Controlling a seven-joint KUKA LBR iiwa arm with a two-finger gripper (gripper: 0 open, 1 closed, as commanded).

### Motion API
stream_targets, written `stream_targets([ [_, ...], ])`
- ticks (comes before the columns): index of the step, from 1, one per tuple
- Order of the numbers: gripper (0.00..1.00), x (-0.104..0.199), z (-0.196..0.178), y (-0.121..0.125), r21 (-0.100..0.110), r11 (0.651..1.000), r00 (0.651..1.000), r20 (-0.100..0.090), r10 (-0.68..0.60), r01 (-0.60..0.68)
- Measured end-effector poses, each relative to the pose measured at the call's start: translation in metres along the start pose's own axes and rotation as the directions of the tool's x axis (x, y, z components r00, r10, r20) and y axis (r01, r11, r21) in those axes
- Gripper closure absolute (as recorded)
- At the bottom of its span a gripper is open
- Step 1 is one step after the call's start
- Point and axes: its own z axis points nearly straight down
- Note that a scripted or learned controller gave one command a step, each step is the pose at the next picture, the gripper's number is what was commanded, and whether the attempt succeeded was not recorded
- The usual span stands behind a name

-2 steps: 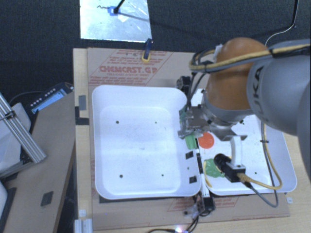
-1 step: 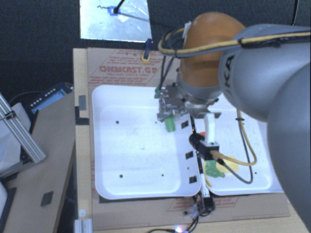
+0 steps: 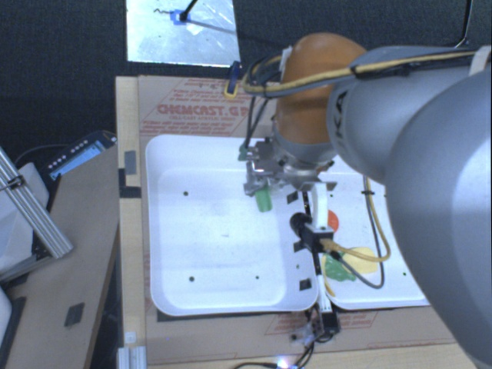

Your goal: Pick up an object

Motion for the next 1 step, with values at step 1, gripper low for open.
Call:
stream_targets([
  [1,1.00,0.0261,-0.0464,-0.0395,-0.002,1.000,1.000,-0.003,-0.006,0.006],
])
